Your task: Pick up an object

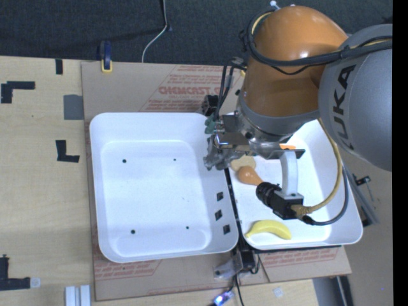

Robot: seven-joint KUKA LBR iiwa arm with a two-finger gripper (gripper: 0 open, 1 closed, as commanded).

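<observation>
The arm's orange wrist hangs over the right bin and hides most of it. Below the wrist my gripper sits at the bin's left edge, near the divide between the two bins. A tan and orange object, shaped like a carrot or a chicken leg, lies just to the right of and below the gripper. A yellow banana rests near the front edge of the right bin. A black cable fitting hangs above the banana.
The left bin stands beside the right one on a cardboard sheet. Black cables run from the wrist down across the right bin. A clamp fitting sits at the front between the bins.
</observation>
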